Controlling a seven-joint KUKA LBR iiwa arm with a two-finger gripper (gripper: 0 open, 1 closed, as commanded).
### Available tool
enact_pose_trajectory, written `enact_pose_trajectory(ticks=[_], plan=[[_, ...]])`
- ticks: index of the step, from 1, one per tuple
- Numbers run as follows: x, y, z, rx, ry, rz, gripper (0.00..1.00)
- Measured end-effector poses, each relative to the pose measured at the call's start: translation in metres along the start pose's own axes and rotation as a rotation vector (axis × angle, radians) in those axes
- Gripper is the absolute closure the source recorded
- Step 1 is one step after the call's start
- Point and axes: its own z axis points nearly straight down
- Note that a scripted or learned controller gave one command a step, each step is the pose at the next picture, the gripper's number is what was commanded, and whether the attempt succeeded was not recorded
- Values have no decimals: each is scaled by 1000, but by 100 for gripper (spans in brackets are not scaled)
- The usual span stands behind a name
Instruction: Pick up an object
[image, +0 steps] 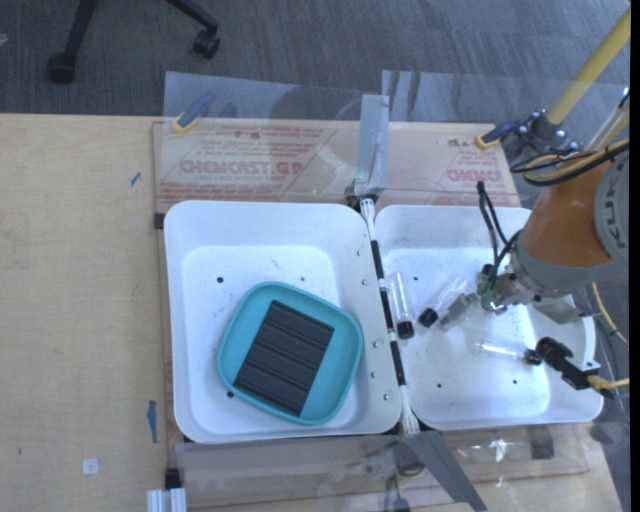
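My gripper (476, 302) hangs low over the middle of the right bin (470, 400), below the orange-banded wrist. Just left of it lies a small black piece (428, 317), close to the gripper's grey tip; whether they touch is unclear. A clear tube with a black cap (399, 303) lies along the right bin's left wall. A thin clear stick (497, 349) rests on the bin floor, just in front of the gripper. In the left bin (200, 250), a teal plate (340, 350) carries a black ribbed slab (287, 356).
The ridge between the two bins (385, 320) runs close to the clear tube. A clear plastic sheet with red lettering (250, 165) lies behind the bins. Bare wooden bench (80, 300) spreads to the left.
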Motion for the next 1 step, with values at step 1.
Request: enact_pose_trajectory(ticks=[1], plan=[[-23,42,1,-1,-1,-76,0]])
